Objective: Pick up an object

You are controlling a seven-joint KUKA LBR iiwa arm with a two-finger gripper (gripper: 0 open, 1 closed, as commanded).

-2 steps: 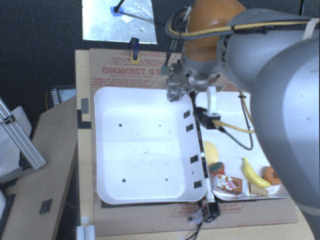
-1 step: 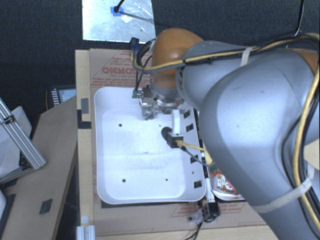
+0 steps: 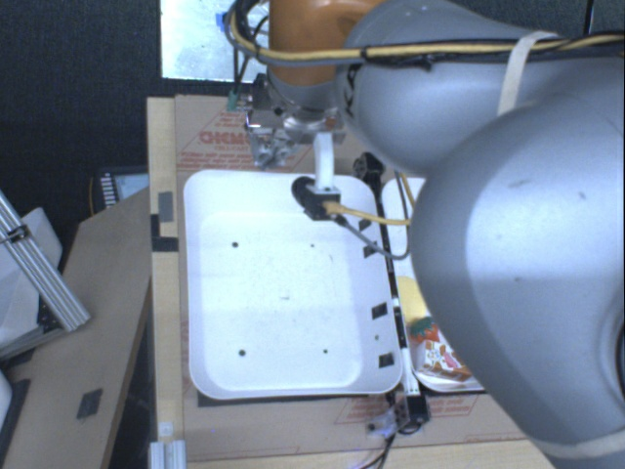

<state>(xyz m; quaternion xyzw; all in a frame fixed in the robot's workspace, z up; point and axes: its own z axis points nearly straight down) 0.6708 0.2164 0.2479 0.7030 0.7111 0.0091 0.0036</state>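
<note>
My gripper point(image 3: 296, 162) hangs below the orange wrist band point(image 3: 312, 18), over the far edge of the left white bin point(image 3: 283, 291). Nothing shows in its grasp. A small object with red, orange and white print point(image 3: 437, 352) lies in the right bin point(image 3: 459, 385) near its front left corner. A yellow piece point(image 3: 416, 306) sits just behind it. The grey arm hides most of the right bin.
The arm's large grey links point(image 3: 508, 213) fill the right side of the view. A yellow cable point(image 3: 366, 220) runs from the gripper across the divider between the bins. A brown cardboard sheet point(image 3: 210, 140) lies under the bins, and aluminium rails point(image 3: 39, 272) stand at the left.
</note>
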